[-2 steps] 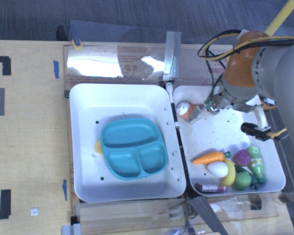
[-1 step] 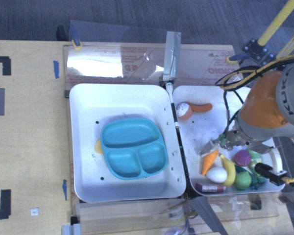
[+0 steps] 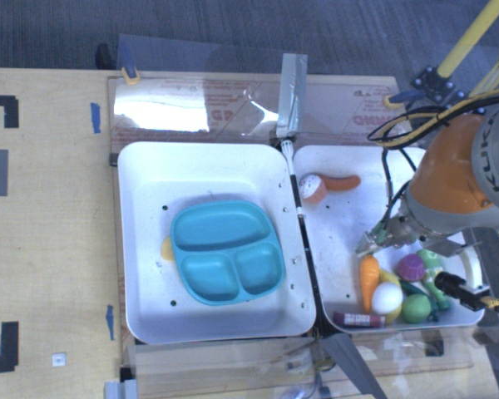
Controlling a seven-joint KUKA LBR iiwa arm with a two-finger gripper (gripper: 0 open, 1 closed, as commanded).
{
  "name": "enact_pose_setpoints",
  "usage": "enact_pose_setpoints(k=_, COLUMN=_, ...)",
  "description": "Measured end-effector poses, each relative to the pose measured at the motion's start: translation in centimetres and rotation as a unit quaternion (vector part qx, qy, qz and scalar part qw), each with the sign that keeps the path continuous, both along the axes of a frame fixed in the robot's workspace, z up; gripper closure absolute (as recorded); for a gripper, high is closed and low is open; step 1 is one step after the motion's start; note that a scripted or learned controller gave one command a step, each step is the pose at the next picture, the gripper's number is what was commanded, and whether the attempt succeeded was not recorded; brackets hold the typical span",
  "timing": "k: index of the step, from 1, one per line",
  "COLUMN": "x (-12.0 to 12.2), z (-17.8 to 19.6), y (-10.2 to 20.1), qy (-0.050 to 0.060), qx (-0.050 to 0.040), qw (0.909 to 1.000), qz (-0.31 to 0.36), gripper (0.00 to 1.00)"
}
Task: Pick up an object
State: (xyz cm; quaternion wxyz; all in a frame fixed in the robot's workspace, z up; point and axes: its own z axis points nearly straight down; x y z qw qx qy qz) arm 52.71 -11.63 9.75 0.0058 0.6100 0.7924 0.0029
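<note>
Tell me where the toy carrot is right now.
The toy carrot lies in the right bin, near its front, just left of the white egg and below the gripper.

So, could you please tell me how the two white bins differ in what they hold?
The left bin holds one large thing, a blue divided tray, with something yellow showing at the tray's left edge. The right bin holds many small toys, mostly piled in its near right corner, under the arm. Both bins are shallow and white.
</note>
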Motion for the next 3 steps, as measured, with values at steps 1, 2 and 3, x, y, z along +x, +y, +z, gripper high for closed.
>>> enact_pose_setpoints(k=1, x=0.0, z=0.0, y=0.0, qy=0.001, qx=0.0001, qw=1.0, qz=0.0, gripper=0.0)
enact_pose_setpoints(k=2, x=-4.4, z=-1.0, y=1.2, qy=0.001, qx=-0.0003, qw=0.9981, qz=0.062, gripper=0.0)
enact_pose_setpoints(k=3, x=-0.1, z=3.5, y=1.8, qy=0.004, qx=0.0004, qw=0.9953, qz=0.096, gripper=0.0)
